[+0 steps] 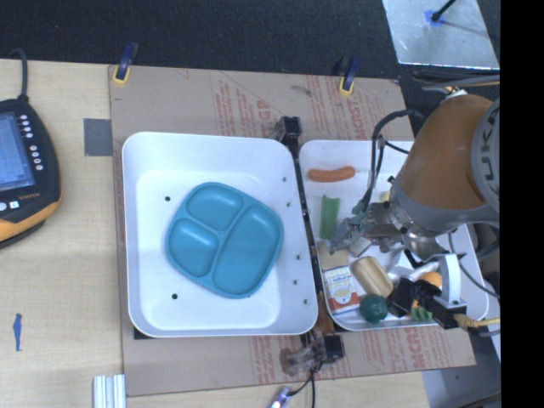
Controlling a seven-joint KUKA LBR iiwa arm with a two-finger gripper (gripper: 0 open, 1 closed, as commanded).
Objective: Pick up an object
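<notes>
Sausage (331, 174) lengthwise left-right, right bin (316, 155).

Blue divided plate (224, 239) in white left bin (144, 164), orange-red sausage (331, 174), green strip (329, 215), dark green ball (373, 308), tan cylinder (371, 275), tan bench (59, 296)

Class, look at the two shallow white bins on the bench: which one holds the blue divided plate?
The left white bin holds the blue divided plate. The right white bin, where the arm reaches in, holds small items instead, such as an orange sausage.
</notes>
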